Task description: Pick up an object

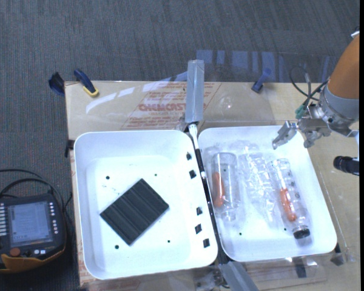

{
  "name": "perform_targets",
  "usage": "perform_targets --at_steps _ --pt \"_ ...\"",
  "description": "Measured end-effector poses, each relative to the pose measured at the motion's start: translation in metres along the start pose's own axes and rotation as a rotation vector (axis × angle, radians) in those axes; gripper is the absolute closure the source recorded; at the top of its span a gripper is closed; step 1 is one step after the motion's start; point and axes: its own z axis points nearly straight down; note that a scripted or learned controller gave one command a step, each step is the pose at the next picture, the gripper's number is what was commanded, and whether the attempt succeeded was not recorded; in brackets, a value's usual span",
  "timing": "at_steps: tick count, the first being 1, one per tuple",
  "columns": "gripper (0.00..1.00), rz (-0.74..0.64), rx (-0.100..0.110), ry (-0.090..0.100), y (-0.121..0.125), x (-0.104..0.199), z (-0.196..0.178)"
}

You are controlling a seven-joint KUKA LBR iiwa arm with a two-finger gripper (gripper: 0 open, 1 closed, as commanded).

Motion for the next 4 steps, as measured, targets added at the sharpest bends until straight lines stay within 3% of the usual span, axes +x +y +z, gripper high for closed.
perform_targets --at_steps 1,2,3,4 --pt "0.0 -0.038 -0.002 0.002 -0.039 -0.002 0.117" --pt "0.0 -0.157 0.002 0.003 -0.109 -0.007 0.12" --pt "0.0 -0.125 0.002 0.001 -0.093 0.004 -0.016" --pt "0.0 -0.194 0.006 0.004 -0.083 -0.006 0.102"
